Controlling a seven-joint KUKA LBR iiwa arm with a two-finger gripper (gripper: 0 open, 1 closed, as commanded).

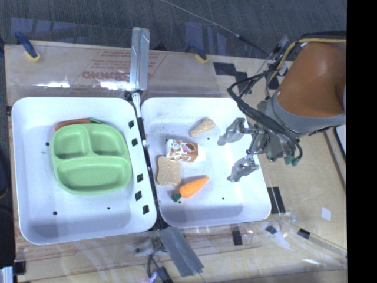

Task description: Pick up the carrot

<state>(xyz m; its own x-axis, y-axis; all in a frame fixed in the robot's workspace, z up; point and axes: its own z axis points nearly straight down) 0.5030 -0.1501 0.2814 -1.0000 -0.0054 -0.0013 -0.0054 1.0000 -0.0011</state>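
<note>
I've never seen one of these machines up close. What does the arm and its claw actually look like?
The arm is grey with a broad, rounded orange band above the wrist. Black cables loop along its near side. At its tip sits the gripper, two slim grey metal fingers on a dark, compact body with small green and red bits.

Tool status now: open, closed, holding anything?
Tool: open, holding nothing, over the right bin, apart from the carrot.
</note>
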